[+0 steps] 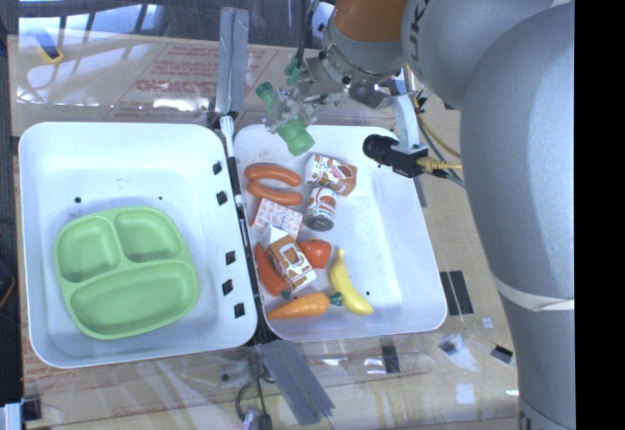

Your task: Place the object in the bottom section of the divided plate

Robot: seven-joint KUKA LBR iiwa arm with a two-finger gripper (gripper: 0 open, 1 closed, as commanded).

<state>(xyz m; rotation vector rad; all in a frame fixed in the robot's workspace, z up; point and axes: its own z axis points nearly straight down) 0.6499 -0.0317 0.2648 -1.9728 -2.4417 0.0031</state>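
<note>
Green divided plate point(125, 272) in the left bin point(39, 223); toy food heaped in the right bin point(395, 252); arm reaching in from the right.

Grey arm with orange band carries its gripper point(290, 115) over the far left corner of the right bin, its fingers clenched on a green object point(295, 136) held above the bin floor. Along that bin's left side lie two sausages point(273, 182), small printed cartons point(330, 171), a can point(321, 208), a red piece point(316, 251), a banana point(347, 285) and, at the near edge, a carrot point(301, 305). The plate sits toward the near left of its bin, its large bottom section nearest the bin's near edge, well apart from the held object.
</note>
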